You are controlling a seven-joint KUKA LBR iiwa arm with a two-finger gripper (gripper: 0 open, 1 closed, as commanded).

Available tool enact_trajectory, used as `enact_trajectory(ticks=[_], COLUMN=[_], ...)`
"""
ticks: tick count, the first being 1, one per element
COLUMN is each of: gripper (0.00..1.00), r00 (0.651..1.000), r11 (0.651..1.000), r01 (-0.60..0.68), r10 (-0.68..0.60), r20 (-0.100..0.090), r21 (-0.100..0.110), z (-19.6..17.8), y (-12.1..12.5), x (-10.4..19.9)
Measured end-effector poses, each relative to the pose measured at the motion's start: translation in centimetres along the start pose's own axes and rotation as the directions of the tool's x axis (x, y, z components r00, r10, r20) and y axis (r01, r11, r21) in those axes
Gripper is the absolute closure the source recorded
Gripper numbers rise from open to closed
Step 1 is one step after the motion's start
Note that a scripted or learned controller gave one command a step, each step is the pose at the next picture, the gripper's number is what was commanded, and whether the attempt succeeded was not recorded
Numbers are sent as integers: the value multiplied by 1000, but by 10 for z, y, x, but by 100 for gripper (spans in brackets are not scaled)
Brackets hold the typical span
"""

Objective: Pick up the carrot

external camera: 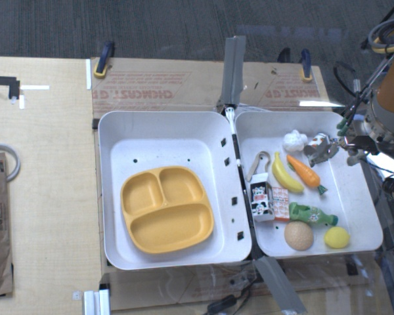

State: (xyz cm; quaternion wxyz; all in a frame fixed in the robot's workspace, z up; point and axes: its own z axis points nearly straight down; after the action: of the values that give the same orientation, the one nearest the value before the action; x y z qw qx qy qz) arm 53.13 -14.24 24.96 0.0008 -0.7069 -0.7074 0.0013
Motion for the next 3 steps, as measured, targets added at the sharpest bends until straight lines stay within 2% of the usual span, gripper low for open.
enact_trajectory(ticks=[1,2,3], gripper=[0,0,0], r00=[992,995,999], r11=[992,995,999], r01=[-126,-96,-52], r10=[126,96,52], r20=[1,0,0], r21=[-1,0,-6], z=[-28,103,155], y=[5,47,64], x=[5,2,2])
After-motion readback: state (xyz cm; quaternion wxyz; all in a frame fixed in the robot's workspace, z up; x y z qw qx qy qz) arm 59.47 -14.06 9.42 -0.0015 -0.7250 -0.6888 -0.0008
